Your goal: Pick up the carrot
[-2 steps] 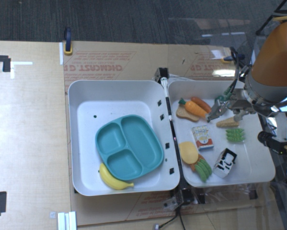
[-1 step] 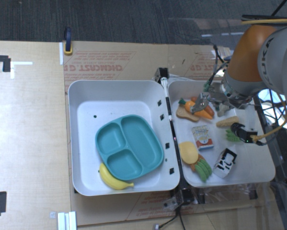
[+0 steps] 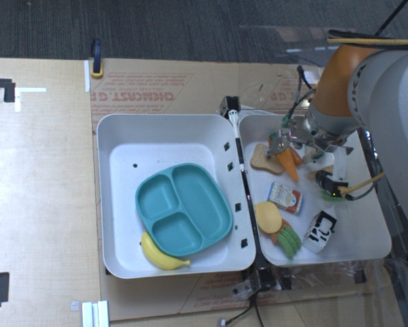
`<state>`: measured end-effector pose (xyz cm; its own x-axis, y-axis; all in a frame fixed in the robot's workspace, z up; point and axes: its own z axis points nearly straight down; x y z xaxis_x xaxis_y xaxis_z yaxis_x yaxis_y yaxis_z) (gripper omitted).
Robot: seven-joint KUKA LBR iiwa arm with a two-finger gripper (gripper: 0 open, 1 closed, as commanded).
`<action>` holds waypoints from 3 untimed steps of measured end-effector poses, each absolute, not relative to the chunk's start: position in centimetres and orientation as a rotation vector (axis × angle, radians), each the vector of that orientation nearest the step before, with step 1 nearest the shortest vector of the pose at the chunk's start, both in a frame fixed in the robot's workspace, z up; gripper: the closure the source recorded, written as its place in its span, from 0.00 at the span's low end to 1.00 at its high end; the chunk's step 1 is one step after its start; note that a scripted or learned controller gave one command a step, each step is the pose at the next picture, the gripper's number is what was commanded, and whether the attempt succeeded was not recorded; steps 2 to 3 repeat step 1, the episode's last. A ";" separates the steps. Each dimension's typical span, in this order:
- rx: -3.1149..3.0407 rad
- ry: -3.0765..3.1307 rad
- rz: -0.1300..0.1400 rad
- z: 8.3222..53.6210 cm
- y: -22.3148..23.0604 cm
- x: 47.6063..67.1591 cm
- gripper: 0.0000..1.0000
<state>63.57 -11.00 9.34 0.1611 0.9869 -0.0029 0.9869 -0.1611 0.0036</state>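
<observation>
The carrot [image 3: 290, 163] is orange and tapered. It lies in the right bin [image 3: 367, 240] near the far left corner, with its tip pointing toward the near side and its thick end beside a slice of toast [image 3: 263, 158]. My gripper [image 3: 289, 144] hangs straight over the carrot's thick end, very close to it or touching it. The wrist and the orange band [image 3: 336, 80] hide the top of the gripper. I cannot make out whether the carrot is gripped.
The right bin also holds a small carton [image 3: 285, 198], a yellow round piece [image 3: 268, 217], a green vegetable [image 3: 289, 240] and a black-and-white item [image 3: 321, 229]. The left bin [image 3: 103, 182] holds a teal divided plate [image 3: 183, 207] and a banana [image 3: 161, 252].
</observation>
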 end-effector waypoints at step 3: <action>2.390 2.034 -0.016 10.6 -11.4 63.5 1.00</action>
